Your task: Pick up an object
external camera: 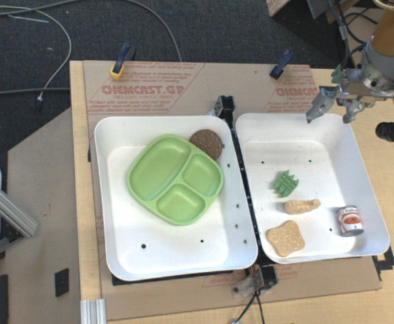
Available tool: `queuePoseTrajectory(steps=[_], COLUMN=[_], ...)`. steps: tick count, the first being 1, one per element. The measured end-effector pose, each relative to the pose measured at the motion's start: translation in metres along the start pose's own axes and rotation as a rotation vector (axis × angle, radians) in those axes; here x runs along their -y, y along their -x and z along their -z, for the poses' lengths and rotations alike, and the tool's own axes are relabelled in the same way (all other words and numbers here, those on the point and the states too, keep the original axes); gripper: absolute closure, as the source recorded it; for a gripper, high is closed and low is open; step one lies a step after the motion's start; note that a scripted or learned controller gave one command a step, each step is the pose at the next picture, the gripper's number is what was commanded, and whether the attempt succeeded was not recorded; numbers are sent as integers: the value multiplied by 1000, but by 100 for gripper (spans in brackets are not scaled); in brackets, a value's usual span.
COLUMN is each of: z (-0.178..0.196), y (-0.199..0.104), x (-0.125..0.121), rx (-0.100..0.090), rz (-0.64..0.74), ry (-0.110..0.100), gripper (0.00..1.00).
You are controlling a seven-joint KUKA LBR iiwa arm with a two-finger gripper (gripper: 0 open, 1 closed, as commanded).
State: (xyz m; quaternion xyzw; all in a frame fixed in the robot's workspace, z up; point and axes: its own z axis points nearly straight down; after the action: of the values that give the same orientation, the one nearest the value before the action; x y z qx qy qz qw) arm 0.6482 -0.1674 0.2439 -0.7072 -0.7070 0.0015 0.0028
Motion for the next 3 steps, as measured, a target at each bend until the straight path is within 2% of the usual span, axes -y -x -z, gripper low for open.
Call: queuePoseTrajectory(steps=[1,3], z=[3,-99], y=[0,-17], x=[-1,-10], rx=[1,0], rz=[1,2], ry=[5,-1], gripper=[0,0])
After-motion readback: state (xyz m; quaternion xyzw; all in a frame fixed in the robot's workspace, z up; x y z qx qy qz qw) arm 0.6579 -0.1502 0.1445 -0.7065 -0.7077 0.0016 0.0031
